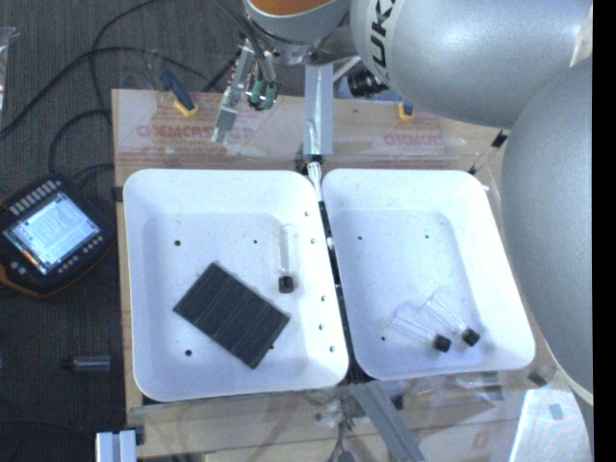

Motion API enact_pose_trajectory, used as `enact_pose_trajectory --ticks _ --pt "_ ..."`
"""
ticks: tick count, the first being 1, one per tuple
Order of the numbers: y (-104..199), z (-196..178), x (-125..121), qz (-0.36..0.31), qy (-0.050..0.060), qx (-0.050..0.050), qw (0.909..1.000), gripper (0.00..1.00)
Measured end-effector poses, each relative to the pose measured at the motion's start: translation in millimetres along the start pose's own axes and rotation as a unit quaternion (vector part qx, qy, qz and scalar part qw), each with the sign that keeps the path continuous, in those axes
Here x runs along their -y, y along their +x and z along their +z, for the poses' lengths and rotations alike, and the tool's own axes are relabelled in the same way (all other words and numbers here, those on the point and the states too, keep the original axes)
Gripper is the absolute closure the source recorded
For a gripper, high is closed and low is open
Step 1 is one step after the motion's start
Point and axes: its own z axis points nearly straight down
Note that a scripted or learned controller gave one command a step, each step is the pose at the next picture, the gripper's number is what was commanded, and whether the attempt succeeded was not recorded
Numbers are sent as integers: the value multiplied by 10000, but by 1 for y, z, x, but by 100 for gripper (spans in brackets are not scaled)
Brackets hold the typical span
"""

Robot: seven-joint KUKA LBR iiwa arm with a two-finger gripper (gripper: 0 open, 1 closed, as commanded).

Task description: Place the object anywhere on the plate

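1. Your arm (462, 46) looms over the desk's far edge.
2. The dark plate (231, 314) lies in the left bin (154, 258).
3. A clear tube (286, 256) lies just beside the plate; two more tubes (433, 327) lie in the right bin (481, 219).
4. Your tool (248, 85) hangs beyond the bins, touching nothing; its grip state cannot be told.

A single fixed camera looks down at a slant on both bins (231, 186), arm (462, 46) close beneath.
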Motion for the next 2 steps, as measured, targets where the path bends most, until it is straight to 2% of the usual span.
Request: enact_pose_trajectory --ticks 2 --pt "-2 -19 -1 11 0 42 10000 100"
